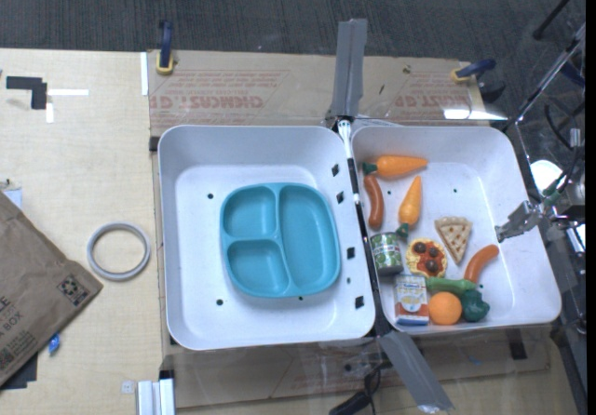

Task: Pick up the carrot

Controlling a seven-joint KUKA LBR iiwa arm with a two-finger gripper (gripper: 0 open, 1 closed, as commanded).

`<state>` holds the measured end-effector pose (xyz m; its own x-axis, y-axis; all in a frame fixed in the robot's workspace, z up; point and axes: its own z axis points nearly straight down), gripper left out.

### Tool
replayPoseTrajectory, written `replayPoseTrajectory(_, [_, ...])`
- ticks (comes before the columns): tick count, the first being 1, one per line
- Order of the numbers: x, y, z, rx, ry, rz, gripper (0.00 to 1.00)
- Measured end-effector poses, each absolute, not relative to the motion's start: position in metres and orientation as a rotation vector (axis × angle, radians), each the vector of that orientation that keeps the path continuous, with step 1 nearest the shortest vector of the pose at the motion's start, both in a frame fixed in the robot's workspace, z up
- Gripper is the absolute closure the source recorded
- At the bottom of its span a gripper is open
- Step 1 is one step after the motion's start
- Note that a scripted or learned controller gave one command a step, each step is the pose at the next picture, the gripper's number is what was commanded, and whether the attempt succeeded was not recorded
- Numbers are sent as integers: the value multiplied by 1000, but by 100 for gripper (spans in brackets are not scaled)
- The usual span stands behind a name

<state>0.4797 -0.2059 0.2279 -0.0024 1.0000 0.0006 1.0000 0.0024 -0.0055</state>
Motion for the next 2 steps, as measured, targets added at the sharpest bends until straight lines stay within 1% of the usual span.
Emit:
replayPoseTrajectory(1, [518, -146, 167, -2131, -2301, 5, 0])
replayPoseTrajectory(2, [572, -97, 110, -1956, -2455, 5, 0])
